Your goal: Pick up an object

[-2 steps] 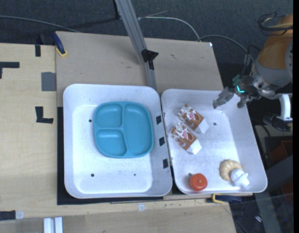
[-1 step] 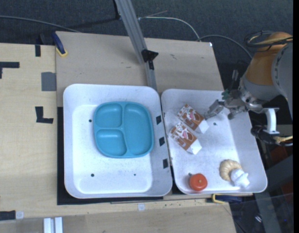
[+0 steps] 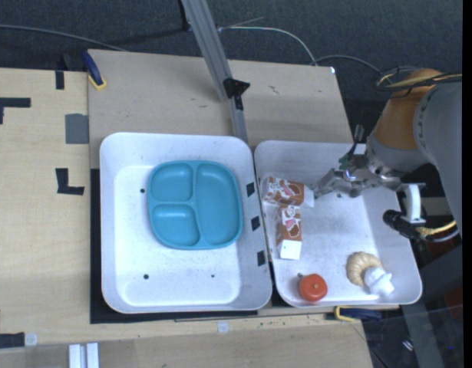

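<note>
my arm (image 3: pixel 420 129) came in from the right, grey with the orange band bulging above the wrist, bent down over the far right part of the right bin (image 3: pixel 389 228). my gripper (image 3: pixel 321 186) pointed leftward, low over the bin's upper middle, its metal tip reaching toward the packets. i could not tell how it stood at the tip; the picture was too blurred there. nothing showed caught in it.

just to the left of my tip lay a crinkly snack packet (image 3: pixel 284 192), brown and white with a glossy wrapper, close to it but whether touching i could not tell. below that, a second packet (image 3: pixel 289 228), longer and narrower, with a white label at its lower end, lay along the bin's left wall.

nearer the bin's front edge, well below my gripper, sat a small round red thing (image 3: pixel 313 287), smooth, tomato-like. to its right, below my wrist, rested a tan, ridged, croissant-shaped thing (image 3: pixel 361 267) with a white knob (image 3: pixel 381 283) against its lower right side.

further left, past the packets, the left bin (image 3: pixel 120 228) held a turquoise plate (image 3: pixel 195 205), smooth plastic with rounded corners and three compartments. both bins were shallow, white and speckled with small dark marks. a grey metal bar (image 3: pixel 209 41) slanted down toward the seam between them.
</note>
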Action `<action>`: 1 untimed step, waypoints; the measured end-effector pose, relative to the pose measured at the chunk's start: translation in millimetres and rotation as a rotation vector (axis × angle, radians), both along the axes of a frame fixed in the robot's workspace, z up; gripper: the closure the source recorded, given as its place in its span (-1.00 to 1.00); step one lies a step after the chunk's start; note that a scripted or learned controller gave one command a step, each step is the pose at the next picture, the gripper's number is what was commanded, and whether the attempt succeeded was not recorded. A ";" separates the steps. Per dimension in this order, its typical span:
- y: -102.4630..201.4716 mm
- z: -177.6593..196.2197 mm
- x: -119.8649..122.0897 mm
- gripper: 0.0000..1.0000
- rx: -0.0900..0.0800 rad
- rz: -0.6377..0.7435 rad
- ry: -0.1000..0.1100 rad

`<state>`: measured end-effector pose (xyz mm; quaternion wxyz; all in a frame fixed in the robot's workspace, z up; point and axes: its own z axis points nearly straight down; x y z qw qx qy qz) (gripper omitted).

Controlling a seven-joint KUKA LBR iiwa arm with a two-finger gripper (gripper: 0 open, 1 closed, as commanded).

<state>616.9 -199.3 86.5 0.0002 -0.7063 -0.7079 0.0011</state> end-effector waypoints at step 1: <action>0.5 11.9 0.4 1.00 0.000 0.002 0.000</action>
